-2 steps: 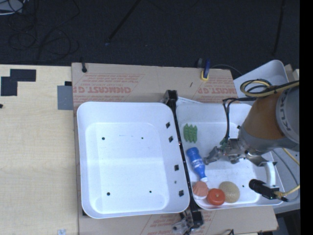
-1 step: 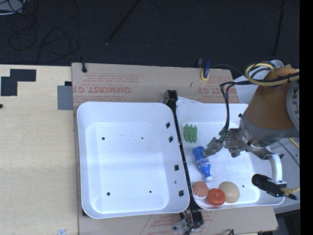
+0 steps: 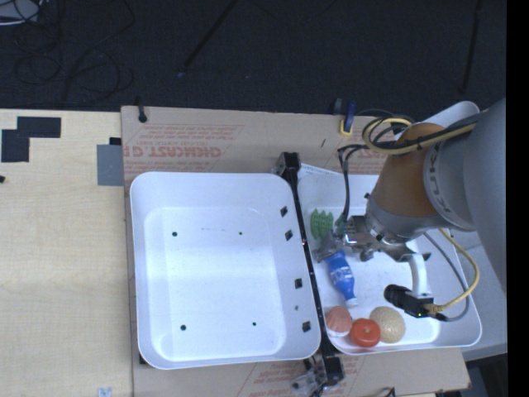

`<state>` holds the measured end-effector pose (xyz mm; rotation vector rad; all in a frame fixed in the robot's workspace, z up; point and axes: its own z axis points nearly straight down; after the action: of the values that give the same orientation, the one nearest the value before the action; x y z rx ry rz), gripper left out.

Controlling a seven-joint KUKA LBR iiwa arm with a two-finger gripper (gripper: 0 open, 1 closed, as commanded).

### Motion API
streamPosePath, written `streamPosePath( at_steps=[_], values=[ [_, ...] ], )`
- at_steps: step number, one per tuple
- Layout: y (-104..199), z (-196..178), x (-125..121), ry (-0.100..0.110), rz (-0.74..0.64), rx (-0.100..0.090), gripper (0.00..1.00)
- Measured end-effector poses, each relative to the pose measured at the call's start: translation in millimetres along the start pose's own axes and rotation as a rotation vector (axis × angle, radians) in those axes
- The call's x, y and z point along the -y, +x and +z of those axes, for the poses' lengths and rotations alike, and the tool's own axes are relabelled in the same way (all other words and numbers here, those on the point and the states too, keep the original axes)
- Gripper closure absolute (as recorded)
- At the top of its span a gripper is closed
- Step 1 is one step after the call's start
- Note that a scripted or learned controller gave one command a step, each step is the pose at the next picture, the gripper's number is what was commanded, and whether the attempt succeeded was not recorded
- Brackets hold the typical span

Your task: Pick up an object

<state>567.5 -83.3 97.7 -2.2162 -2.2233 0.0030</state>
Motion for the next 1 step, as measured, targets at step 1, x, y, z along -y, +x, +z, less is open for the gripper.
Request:
streamPosePath(
  at_steps=[1],
  values=[
    [-45.7, -70.3, -32.4, -0.008, 0.006, 0.004, 0.0]
  ],
)
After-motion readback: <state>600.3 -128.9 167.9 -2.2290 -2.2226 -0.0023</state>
